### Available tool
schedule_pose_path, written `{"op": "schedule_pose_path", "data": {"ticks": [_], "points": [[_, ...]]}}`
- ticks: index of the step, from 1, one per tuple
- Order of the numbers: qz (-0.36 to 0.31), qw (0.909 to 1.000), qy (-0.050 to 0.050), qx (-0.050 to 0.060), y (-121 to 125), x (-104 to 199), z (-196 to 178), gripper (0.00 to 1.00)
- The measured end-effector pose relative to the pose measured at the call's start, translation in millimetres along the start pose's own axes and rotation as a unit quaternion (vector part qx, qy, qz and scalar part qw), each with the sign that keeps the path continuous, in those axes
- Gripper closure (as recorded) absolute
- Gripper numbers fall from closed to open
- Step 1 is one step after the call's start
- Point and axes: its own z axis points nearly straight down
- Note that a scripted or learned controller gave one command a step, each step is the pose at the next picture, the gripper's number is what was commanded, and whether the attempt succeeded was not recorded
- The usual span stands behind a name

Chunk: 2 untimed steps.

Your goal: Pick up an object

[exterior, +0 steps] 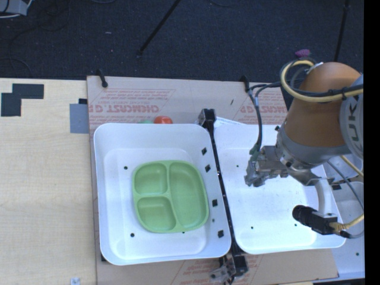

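Note:
A light green divided plate (170,195) with three compartments lies flat in the middle of the left bin (113,159). My gripper (256,175) hangs over the left part of the right bin (267,230), well to the right of the plate and past the divider between the bins. I see nothing held in it. The grey and orange arm (320,114) covers the bin's back right part.
A small orange-red object (163,120) and a bit of green (145,122) peek out behind the left bin's back rim. A black divider strip (215,177) runs between the bins. Cardboard (154,103) lies under both bins.

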Motion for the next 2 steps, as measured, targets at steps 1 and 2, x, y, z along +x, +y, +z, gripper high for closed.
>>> {"op": "schedule_pose_path", "data": {"ticks": [1, 2], "points": [[0.001, 1.0000, -0.001, 0.002, 8.3, 41.7, 16.5, 1.00], [0.001, 1.0000, -0.001, 0.000, 18.9, 86.0, 16.0, 1.00]]}}
